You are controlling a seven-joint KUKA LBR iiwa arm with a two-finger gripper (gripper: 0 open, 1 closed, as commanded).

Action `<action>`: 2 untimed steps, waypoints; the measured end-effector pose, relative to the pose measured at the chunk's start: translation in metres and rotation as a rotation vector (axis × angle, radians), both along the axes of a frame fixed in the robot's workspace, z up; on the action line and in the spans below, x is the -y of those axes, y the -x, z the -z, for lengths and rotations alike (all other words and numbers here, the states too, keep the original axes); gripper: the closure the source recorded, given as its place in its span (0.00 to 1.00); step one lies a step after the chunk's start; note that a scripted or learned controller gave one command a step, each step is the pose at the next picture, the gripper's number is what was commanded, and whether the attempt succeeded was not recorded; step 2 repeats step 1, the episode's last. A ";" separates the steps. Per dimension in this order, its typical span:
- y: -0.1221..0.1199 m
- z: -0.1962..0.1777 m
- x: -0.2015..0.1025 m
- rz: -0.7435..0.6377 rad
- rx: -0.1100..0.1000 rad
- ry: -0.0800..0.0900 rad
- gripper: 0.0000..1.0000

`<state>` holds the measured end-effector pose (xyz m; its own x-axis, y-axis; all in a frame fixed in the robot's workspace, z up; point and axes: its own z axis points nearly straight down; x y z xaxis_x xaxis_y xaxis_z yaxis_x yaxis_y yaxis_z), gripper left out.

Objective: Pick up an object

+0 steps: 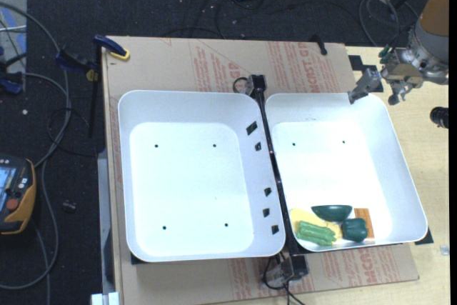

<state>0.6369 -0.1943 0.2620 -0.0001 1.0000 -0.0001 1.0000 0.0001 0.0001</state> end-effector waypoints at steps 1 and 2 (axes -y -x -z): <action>0.072 0.059 0.020 0.003 -0.006 -0.002 0.00; 0.072 0.059 0.020 0.003 -0.006 -0.002 0.00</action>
